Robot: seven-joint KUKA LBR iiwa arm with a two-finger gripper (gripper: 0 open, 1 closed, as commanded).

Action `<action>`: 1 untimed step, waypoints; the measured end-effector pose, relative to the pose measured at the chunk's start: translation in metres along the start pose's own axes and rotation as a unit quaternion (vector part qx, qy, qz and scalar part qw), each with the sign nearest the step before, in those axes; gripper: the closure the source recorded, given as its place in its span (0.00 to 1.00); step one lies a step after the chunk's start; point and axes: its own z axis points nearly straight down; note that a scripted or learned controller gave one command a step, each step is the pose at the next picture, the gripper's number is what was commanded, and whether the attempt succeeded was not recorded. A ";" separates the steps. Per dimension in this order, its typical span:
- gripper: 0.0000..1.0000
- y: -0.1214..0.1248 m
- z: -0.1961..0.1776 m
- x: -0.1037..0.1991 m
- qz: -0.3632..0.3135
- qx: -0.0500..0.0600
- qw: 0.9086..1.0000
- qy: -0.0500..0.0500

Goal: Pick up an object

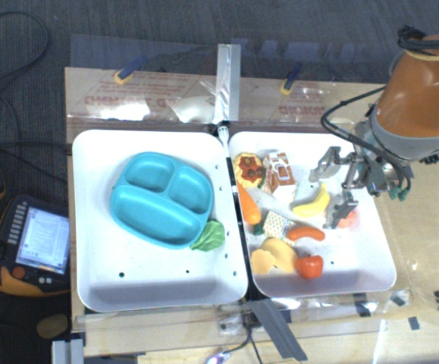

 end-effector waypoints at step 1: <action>0.00 -0.086 0.018 -0.011 0.006 0.000 1.000 0.000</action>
